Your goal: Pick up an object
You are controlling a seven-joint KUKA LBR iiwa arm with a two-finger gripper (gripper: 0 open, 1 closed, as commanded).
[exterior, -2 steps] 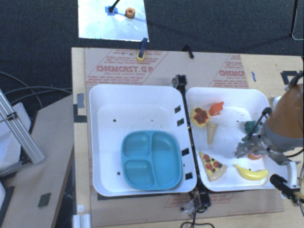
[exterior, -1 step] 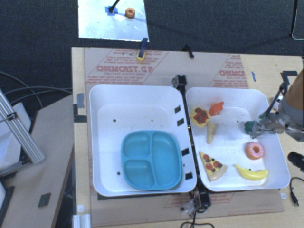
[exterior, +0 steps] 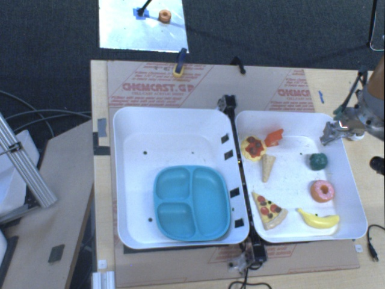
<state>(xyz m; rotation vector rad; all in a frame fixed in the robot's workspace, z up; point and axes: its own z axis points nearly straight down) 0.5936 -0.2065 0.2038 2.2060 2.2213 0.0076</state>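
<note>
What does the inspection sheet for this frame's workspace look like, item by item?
Surface: two shallow white bins, left bin and right bin, side by side on a printed cardboard sheet.
Job's things: in the right bin, a round toy pizza, red piece, cream cone, dark green ball, pink frosted doughnut, pizza slice, yellow banana.
Clutter: blue three-compartment plastic tray in the left bin.
Grippers: grey two-finger gripper above the right bin's far right corner; nothing seen between its fingers.
Cables: black cables on the floor at left.
Surroundings: dark carpet, shiny panel beyond the bench.
</note>
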